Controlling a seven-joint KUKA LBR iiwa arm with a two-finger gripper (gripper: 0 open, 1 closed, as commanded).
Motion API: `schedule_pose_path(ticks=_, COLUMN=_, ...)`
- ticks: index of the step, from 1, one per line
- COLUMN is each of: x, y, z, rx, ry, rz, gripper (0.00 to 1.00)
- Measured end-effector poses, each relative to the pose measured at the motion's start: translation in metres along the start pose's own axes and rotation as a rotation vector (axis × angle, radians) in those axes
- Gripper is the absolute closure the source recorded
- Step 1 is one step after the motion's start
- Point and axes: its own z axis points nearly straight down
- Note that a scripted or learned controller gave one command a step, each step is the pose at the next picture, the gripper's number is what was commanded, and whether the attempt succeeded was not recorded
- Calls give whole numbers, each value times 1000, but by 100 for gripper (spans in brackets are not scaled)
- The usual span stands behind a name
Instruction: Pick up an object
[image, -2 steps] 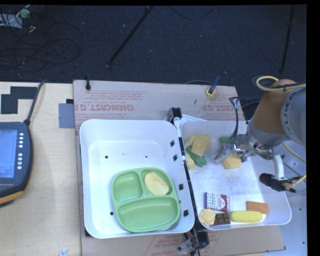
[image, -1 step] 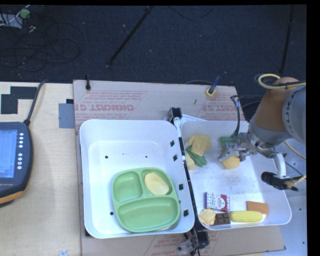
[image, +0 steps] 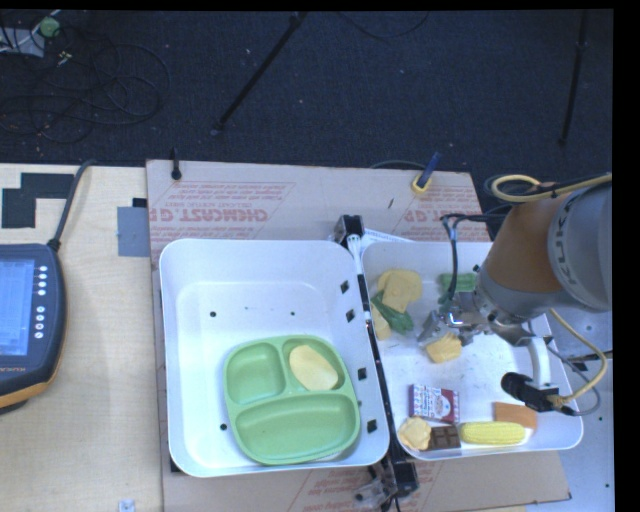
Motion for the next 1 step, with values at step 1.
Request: schedule_pose_path(ticks=1, x=99, y=-10, z=-102, rx=-4, ry=3, rz=-7, gripper=100)
